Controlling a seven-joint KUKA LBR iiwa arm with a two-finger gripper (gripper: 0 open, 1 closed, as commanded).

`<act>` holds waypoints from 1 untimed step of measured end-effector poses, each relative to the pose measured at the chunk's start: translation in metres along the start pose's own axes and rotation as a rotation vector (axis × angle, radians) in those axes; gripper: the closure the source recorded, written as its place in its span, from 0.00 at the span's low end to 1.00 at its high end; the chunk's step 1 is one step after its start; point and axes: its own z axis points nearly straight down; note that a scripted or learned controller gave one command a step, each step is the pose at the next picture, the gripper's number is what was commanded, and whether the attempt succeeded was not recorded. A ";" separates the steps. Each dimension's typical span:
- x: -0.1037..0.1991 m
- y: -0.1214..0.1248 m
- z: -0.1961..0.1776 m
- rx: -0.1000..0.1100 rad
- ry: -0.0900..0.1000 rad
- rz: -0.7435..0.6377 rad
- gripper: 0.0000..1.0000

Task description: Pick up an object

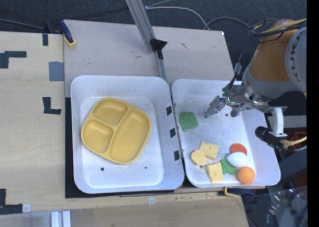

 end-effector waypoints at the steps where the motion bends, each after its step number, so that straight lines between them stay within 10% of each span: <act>1: -0.056 0.009 0.115 0.007 -0.002 0.005 0.00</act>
